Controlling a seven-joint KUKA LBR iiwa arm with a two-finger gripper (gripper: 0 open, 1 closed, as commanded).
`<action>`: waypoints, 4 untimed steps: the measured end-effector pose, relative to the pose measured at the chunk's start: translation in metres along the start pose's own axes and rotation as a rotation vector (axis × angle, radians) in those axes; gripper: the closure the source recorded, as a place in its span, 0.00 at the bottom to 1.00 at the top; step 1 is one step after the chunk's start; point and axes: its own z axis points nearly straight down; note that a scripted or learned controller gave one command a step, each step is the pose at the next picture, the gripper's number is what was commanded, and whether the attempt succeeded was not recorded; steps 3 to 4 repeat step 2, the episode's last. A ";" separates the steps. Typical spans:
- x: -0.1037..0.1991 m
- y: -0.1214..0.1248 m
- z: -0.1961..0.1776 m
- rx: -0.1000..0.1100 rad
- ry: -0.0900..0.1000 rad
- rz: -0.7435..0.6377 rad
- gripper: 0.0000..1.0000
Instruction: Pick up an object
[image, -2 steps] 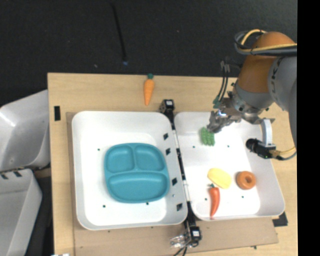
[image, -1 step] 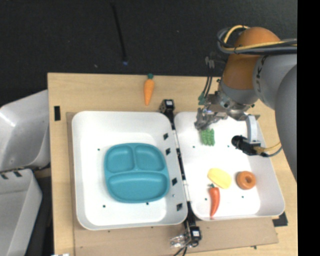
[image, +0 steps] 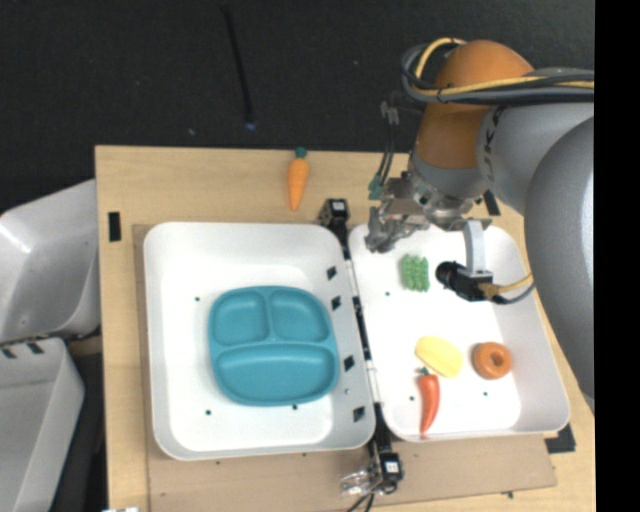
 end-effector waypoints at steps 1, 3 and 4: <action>0.062 0.008 -0.007 -0.002 0.001 -0.002 1.00; 0.114 0.025 -0.025 -0.002 0.001 -0.001 1.00; 0.114 0.025 -0.025 -0.002 0.001 -0.001 1.00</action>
